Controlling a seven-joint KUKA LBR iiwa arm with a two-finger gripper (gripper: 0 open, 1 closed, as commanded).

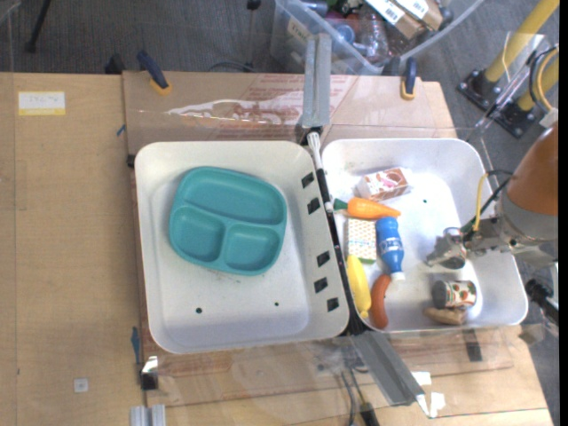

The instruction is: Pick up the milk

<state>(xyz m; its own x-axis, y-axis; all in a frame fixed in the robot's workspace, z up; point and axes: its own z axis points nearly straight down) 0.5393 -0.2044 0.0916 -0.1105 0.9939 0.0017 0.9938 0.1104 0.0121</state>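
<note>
The milk (383, 183) is a small red-and-white carton lying on its side near the back of the right bin (461, 162). My gripper (446, 250) hangs low over the right half of that bin. It is well to the right of the carton, nearer the front, and apart from it. Just in front of the gripper stands a small printed can (455, 293). Nothing is seen held.
An orange carrot (373, 209), a blue bottle (389, 246), a dotted wafer (358, 233), a yellow banana (356, 279) and a red sausage (379, 298) crowd the right bin's left side. The left bin (160, 318) holds a teal divided plate (228, 220). A clear tub (382, 11) stands behind.
</note>
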